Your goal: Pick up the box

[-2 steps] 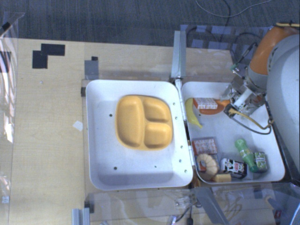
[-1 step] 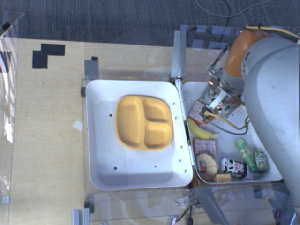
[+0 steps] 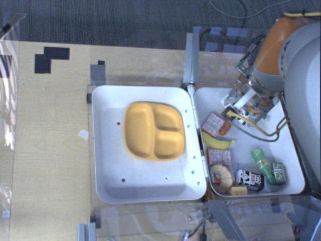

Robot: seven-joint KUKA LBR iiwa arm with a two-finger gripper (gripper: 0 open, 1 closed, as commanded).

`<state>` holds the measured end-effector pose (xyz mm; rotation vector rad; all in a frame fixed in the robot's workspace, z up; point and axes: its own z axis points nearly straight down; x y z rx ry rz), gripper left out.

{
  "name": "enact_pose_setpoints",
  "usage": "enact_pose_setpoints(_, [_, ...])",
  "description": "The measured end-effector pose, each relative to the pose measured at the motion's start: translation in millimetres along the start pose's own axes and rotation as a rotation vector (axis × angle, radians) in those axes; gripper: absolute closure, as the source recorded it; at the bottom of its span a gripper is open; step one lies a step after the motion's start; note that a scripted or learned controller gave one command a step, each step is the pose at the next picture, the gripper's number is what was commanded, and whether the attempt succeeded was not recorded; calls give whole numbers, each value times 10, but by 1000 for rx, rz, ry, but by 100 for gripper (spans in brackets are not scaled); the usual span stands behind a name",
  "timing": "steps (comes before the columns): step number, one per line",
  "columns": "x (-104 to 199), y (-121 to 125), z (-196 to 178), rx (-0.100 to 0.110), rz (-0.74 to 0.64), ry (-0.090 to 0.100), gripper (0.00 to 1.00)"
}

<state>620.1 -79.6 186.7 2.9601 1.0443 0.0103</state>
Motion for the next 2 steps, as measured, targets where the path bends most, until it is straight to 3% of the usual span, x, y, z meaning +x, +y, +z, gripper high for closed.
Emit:
enact_pose_setpoints(1, [-36,491,1006,2,56,-2,0])
enact_pose_setpoints(2, [-175,-135,4,1,-3,0,0])
